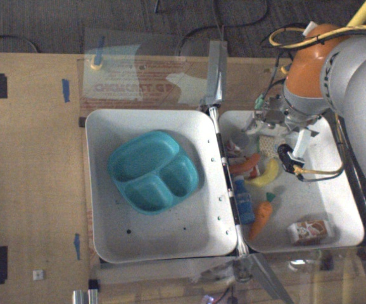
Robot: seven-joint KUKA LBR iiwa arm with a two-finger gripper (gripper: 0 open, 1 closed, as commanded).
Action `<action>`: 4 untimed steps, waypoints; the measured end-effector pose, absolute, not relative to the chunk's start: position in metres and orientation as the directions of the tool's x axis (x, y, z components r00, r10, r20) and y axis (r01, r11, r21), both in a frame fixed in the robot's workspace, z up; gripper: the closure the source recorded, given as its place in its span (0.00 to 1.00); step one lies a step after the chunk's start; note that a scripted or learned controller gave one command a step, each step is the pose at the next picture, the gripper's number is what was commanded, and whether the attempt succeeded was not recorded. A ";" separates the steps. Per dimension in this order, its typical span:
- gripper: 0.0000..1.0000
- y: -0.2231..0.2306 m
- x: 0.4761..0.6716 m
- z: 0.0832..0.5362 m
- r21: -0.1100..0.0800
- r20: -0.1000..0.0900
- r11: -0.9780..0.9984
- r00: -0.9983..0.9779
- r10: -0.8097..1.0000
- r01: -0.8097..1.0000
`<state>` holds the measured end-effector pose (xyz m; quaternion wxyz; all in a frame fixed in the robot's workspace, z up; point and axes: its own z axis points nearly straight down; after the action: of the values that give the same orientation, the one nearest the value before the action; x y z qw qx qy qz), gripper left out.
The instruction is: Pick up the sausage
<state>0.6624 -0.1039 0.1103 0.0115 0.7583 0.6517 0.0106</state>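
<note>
Fingers cannot be made out beneath the wrist, so whether the gripper (273, 123) is spread or closed is impossible to tell as the grey arm (354, 68) hangs over the far part of the right bin (335, 198). Largest of what lies around it, the left bin (107, 170) sits well off to the left, holding a teal divided plate (153, 171). Nearer, below and right, rests a small brown carton (309, 230); below, an orange carrot (261, 215) and a blue packet (244, 208) lie by the divider. Just below the gripper lies a yellow banana (266, 173), and touching it on the left, the reddish sausage (244, 164). A clean pick likely means descending left of the banana, jaws straddling the sausage across its width.
</note>
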 end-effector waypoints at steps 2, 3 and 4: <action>1.00 -0.117 0.676 0.110 0.030 -0.002 -0.155 0.155 0.988 0.988; 0.00 -0.117 0.676 0.110 0.029 -0.003 -0.154 0.155 0.988 0.988; 0.00 -0.127 0.674 0.102 0.019 0.004 -0.209 0.209 0.978 0.978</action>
<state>0.6736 -0.1273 0.1016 0.0061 0.7773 0.6290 0.0073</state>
